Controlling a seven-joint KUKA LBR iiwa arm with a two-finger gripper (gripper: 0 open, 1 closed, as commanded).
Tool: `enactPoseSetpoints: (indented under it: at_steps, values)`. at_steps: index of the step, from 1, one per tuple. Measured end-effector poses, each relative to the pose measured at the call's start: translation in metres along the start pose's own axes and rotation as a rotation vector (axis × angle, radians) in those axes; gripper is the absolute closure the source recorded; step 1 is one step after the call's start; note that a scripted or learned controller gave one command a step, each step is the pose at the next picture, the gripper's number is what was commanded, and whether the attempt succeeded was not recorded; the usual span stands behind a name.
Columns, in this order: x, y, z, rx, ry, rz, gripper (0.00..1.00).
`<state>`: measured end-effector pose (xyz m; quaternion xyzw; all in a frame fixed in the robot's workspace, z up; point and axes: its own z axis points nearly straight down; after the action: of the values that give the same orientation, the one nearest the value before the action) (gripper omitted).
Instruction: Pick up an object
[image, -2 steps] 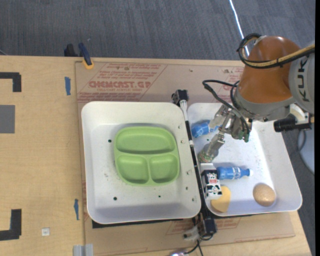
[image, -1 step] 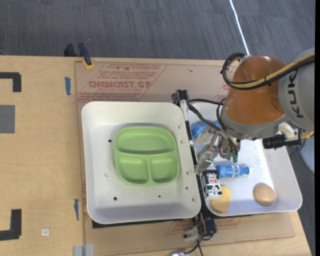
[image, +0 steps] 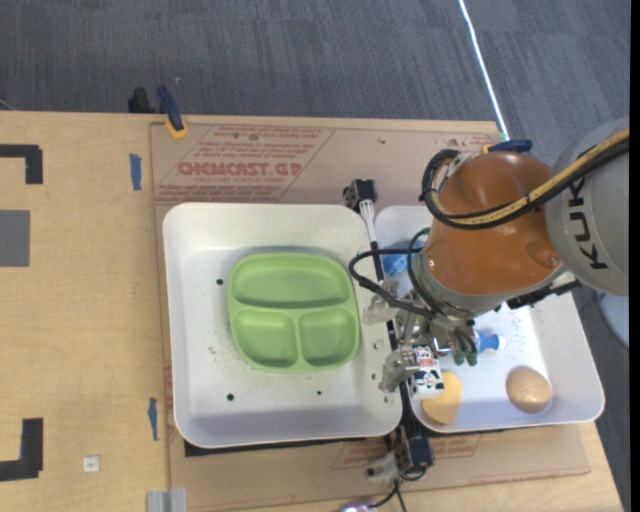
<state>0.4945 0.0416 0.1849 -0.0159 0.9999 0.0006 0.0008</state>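
Bench (image: 80, 330): tan board surface bearing two shallow white bins side by side, with blue tape marks and a blue clamp at the far edge.

Arm (image: 500, 230): grey, orange band above the wrist, reaching in from the right and hanging over the right bin's near-left part.

Left bin (image: 190, 300): holds one green divided tray (image: 294, 310), three compartments, its long compartment toward the far side, two smaller ones toward the near side. Tray lies flat, roughly central.

Right bin (image: 570, 400): holds a tan egg-shaped object (image: 528, 389) near the near-right corner, long axis running roughly far to near; a yellow wedge-like object (image: 443, 399), near the left wall, its narrower end pointing to the near side; a small blue item (image: 487, 343) between them, partly hidden by the wrist.

Gripper (image: 420, 372): just above and touching the far edge of the yellow object in view; whether its fingers are parted or closed cannot be told. The egg-shaped object lies well apart, to its right.
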Motion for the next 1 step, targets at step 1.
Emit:
enactPoseSetpoints:
  at_steps: [1]
  values:
    - [-0.0806, -0.0351, -0.0006, 0.001, -0.005, -0.045, 0.00]
